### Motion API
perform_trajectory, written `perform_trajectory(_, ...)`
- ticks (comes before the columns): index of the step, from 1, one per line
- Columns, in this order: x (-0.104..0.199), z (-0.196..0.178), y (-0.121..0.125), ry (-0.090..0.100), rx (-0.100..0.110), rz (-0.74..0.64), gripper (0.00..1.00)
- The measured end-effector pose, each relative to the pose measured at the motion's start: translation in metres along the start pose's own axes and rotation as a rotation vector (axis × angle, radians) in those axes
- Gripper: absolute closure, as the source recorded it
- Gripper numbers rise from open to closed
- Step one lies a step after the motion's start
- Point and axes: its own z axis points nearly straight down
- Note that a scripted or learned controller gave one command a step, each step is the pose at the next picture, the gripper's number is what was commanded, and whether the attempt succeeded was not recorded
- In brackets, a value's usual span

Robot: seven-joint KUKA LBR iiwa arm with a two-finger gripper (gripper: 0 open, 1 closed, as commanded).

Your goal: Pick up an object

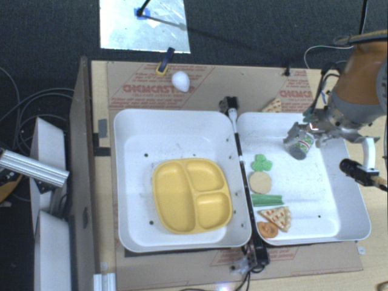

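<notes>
The camera view looks down on two white bins set side by side on a cardboard-covered bench. The left bin [130,162] holds a yellow divided tray [191,194], lying flat near its middle. The right bin [345,223] has a line of small toy foods along its left wall: a green leafy piece [261,162], a pale round cracker [260,182] just below it, a green bean strip [267,199], a triangular sandwich piece [276,215] and an orange-red slice [267,228] touching the sandwich. The arm [361,83] reaches in from the right, and its gripper [301,141] sits over the upper part of the right bin. A small tin can [300,147], tilted, sits at the gripper's tip; whether the claw is clenched on it or loose cannot be told from here. Beyond the bins, a white egg [180,80] rests on the cardboard
</notes>
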Motion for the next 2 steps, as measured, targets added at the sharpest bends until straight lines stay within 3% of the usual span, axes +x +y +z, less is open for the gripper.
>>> perform_trajectory(1,-0.05,0.013,0.044,-0.003,-0.003,0.004,0.0)
perform_trajectory(2,-0.047,0.113,0.028,0.002,0.008,0.002,0.0)
